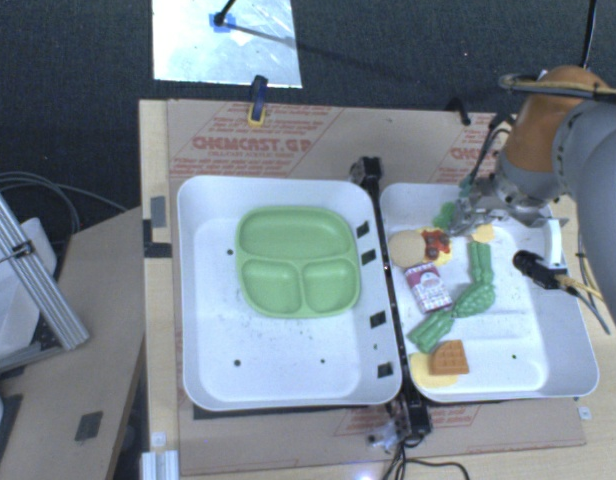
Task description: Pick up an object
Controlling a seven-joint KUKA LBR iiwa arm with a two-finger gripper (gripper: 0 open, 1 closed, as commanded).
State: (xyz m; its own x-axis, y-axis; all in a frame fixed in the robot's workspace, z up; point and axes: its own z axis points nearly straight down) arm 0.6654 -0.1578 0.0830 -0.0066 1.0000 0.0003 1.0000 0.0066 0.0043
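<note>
Meanwhile, low over the right bin (563,353), the gripper (475,211) hovers by the far rim, its finger opening too blurred to judge, while the nearest toy, a green pod (479,261), lies just toward the camera, long axis running near-to-far.
</note>
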